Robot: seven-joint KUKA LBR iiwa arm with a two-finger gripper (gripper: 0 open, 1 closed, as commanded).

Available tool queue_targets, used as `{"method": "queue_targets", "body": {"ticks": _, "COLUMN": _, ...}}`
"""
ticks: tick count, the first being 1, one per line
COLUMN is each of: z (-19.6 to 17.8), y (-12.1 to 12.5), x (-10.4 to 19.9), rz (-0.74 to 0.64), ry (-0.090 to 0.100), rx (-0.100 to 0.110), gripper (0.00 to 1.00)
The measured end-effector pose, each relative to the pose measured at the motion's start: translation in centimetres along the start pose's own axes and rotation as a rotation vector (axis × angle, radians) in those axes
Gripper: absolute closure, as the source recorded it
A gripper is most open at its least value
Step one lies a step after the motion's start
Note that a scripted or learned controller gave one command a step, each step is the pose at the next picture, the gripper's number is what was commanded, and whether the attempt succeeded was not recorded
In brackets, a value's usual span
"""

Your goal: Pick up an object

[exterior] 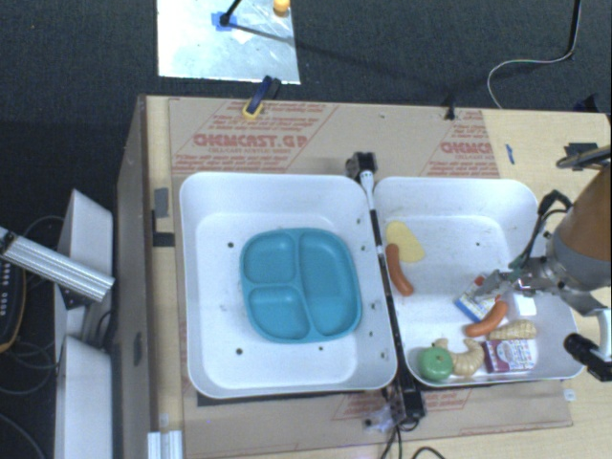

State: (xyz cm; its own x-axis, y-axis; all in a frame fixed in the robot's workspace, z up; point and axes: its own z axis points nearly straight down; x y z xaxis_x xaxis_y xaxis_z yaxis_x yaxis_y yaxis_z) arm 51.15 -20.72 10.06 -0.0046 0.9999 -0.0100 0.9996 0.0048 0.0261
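The right bin [459,204] holds several toy foods: a pale yellow piece [406,244], a red sausage [399,270], a green apple [436,363], a beige bread piece [469,357], an orange carrot [486,318], a blue-and-white packet [470,306], a tan cone-like piece [513,332] and a red-and-white box [509,356]. My gripper [490,282] reaches in from the right, low over the bin. It sits just above the packet and the carrot. Nothing is visibly lifted.
In the left bin [206,194] lies a blue divided plate [301,285]. A black divider [378,256] runs between the bins. My arm's grey body [579,247] hangs over the right bin's right rim. Cardboard [287,137] lies behind the bins.
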Motion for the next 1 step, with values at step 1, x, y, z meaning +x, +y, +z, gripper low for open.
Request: {"method": "queue_targets", "body": {"ticks": 1, "z": -1.14, "y": 0.07, "x": -0.23, "rz": 0.000, "ry": -0.004, "rx": -0.002, "gripper": 1.00}}
